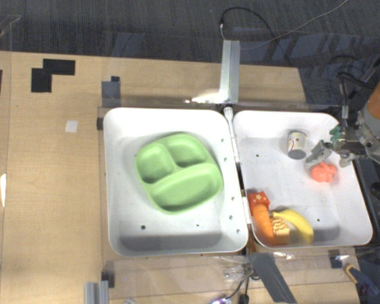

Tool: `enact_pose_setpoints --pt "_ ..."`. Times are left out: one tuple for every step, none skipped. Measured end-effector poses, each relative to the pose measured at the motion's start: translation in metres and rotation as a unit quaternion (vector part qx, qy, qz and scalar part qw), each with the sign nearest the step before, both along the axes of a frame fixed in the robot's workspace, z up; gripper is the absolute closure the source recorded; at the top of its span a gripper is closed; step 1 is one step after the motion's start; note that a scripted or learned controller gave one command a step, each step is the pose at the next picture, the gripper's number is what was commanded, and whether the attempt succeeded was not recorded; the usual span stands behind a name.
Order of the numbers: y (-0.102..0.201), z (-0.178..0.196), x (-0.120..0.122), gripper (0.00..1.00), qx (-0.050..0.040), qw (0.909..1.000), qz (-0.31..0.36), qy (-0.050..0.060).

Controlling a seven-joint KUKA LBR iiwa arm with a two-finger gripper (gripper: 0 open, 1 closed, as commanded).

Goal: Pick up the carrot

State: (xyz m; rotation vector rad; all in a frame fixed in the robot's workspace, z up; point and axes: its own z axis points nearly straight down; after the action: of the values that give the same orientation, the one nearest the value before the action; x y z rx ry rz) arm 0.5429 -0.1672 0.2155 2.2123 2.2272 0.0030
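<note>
At the near edge of the right bin, 3 items crowd together by the front-left corner. The carrot lies there with its length running front to back, touching a small red block at its far end. Just right of the carrot sits what may be a ridged toy pastry or fries piece, though the view is too coarse to be sure, and a yellow banana curves against its right side.

In the left bin, a green divided plate with 3 compartments rests slightly tilted near the middle.

Farther back in the right bin, a pink-orange lumpy toy sits near the right wall. Beyond it, a small silver can lies toward the far wall.

The gripper hangs over the right side of that bin, just above the pink toy and well apart from the carrot. Its fingers are spread apart with nothing between them. The grey arm enters from the right edge.
</note>
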Motion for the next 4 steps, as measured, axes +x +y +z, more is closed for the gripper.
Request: enact_pose_setpoints --pt "-0.030 0.093 -0.055 0.00 -0.0002 0.9864 -0.164 -0.002" --pt "-0.029 0.104 -0.053 1.00 -0.0009 0.9872 -0.160 -0.004" --pt "-0.028 0.115 -0.051 1.00 -0.0014 0.9880 -0.155 -0.005" --pt "-0.025 0.222 -0.055 1.00 -0.0014 0.9988 0.049 -0.002"
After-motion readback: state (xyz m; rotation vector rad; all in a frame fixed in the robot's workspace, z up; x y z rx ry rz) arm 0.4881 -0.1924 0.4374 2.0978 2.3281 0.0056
